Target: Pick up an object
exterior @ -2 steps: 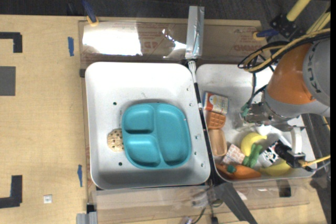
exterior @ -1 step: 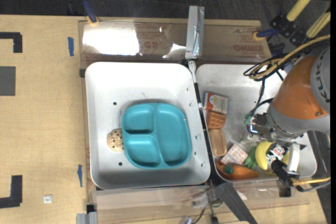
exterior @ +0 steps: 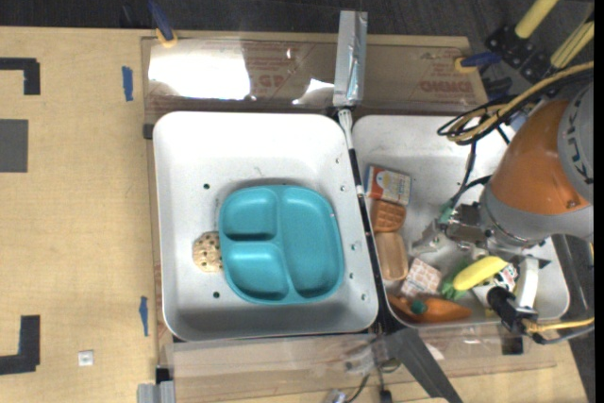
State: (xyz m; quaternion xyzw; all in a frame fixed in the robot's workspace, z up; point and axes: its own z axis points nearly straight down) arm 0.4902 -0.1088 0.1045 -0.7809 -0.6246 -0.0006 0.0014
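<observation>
While my gripper (exterior: 461,233) hovers over the right white bin (exterior: 415,146), I cannot tell how wide it stands.
One curved yellow plastic banana (exterior: 477,273) lies there, just beside my gripper and one orange carrot (exterior: 439,307); the left white bin (exterior: 245,146) holds one teal three-compartment plate (exterior: 280,241) and one speckled round biscuit (exterior: 207,251).

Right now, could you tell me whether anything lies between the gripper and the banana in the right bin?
Nothing visible does: the gripper hangs close by the banana. The carrot lies on the banana's other side, not between them.
</observation>
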